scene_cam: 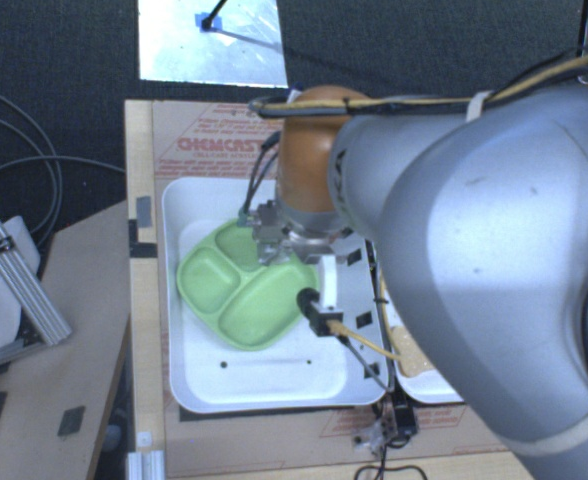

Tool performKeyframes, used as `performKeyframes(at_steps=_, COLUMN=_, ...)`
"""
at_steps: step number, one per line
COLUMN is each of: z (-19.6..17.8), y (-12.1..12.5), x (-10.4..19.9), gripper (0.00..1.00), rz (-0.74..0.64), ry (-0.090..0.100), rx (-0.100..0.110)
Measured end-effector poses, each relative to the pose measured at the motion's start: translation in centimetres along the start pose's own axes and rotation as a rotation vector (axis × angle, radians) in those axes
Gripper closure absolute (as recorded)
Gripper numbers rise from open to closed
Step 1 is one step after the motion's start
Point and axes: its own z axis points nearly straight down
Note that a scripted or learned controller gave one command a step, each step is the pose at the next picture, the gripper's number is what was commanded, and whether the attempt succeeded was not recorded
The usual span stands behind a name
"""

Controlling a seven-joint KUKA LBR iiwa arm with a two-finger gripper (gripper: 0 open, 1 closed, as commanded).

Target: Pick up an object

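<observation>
One object lies in the left bin (189,368) — a pale green plate (236,293) with three compartments, resting toward the bin's upper half and leaning a little against its left wall. The arm (474,218) reaches over from the right, its orange band (306,163) directly above the wrist, and the gripper (286,253) sits low over the plate's upper right edge, at or very near the rim. Whether it is spread or pressed together cannot be told, since the wrist hides that part.

Several things could spoil the pick, judging from this layout. A wide, shallow plate offers little to pinch except its thin rim or the ridges between compartments; a grip landing on the smooth floor of a compartment would likely close on nothing. If it does catch the rim at one edge, the plate would hang off-centre and could swing or slip out as it rises. Pressing down on one side could also tip the plate or push it against the bin wall. The cables (359,338) trailing beside the wrist (one yellowish, ending in a black plug) hang close to the plate and might snag it.

Red print on the brown board (199,133) behind the bins appears to read "CHEMCAST"; the smaller lines are too small to read.
</observation>
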Motion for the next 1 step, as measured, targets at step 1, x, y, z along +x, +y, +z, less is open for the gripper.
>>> performKeyframes(at_steps=1, z=-6.80, y=4.56, x=-2.48, gripper=1.00, rz=0.001, ry=-0.001, rx=-0.001)
